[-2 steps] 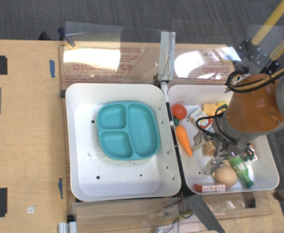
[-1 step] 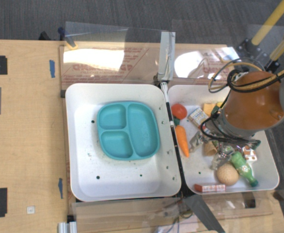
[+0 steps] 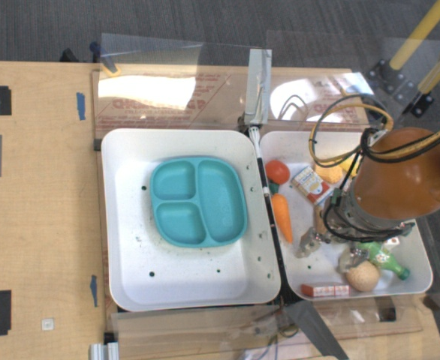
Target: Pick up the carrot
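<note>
1. Left bin [image 3: 122,223]: holds a teal divided plate [image 3: 200,201].
2. Arm [image 3: 400,178]: over the right bin [image 3: 419,272].
3. Gripper [image 3: 326,247]: fingers spread, empty, just right of the carrot.
4. Carrot [image 3: 281,217]: beside right bin's left wall, below a tomato [image 3: 278,172].

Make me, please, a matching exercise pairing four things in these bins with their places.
Things:
1. carrot
2. teal divided plate
3. tomato
4. beige ball

Places:
A. middle of the left bin
B. near front edge of the right bin
C. right bin, along its left wall
D. right bin, just behind the carrot

Pairs: 1-C, 2-A, 3-D, 4-B
</note>
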Controlling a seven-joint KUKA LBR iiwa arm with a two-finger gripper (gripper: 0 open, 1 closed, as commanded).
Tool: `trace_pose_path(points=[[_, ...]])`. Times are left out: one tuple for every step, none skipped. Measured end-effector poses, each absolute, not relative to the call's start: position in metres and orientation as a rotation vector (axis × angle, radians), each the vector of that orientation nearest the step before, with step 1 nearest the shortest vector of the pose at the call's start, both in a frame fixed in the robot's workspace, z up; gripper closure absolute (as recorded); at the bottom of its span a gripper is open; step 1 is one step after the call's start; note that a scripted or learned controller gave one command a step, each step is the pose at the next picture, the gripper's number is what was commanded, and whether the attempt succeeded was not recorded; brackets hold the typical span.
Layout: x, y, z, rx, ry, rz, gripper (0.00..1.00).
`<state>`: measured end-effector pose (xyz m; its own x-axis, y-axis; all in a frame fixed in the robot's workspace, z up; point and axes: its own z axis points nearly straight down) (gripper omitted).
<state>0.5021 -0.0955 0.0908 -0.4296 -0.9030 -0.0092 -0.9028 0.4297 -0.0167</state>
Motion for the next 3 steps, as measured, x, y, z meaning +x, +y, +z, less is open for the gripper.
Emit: trace_pose_path(points=[[0.502, -0.096, 0.091, -1.669, 2.642, -0.014, 0.0], [0.576, -0.098, 0.09, -1.693, 2.629, -0.009, 0.0], [0.524, -0.101, 0.09, -1.494, 2.747, -0.01, 0.0]])
